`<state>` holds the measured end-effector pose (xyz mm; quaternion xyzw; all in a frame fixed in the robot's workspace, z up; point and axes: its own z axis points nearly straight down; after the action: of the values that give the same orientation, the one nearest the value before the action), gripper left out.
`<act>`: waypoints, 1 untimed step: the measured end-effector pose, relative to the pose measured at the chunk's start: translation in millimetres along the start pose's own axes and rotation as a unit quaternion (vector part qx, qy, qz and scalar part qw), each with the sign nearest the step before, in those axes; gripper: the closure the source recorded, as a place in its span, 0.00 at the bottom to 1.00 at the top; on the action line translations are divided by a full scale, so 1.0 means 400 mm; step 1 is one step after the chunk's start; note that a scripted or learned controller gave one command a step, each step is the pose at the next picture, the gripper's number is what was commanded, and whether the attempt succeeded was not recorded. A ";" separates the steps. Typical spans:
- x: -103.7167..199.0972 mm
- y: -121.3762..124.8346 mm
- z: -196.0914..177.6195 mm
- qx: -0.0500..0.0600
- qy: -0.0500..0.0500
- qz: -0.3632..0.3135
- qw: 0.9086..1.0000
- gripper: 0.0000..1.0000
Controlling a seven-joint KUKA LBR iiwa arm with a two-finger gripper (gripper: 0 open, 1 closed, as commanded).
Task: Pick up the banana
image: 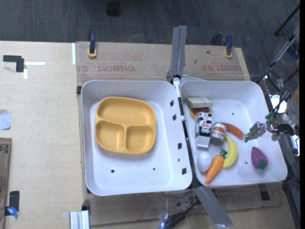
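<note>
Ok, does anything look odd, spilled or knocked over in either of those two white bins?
Nothing looks spilled or damaged. The yellow three-compartment plate lies flat in the left white bin. The right white bin is just crowded: the yellow banana sits wedged between an orange carrot and a small can.
</note>
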<state>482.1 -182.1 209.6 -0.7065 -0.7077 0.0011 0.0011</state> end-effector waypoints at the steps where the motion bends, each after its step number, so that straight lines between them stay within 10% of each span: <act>1: 0.104 0.025 0.297 0.000 0.000 0.012 1.000 0.00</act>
<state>491.5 -140.5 90.9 -0.7148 -0.6993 0.0007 0.0009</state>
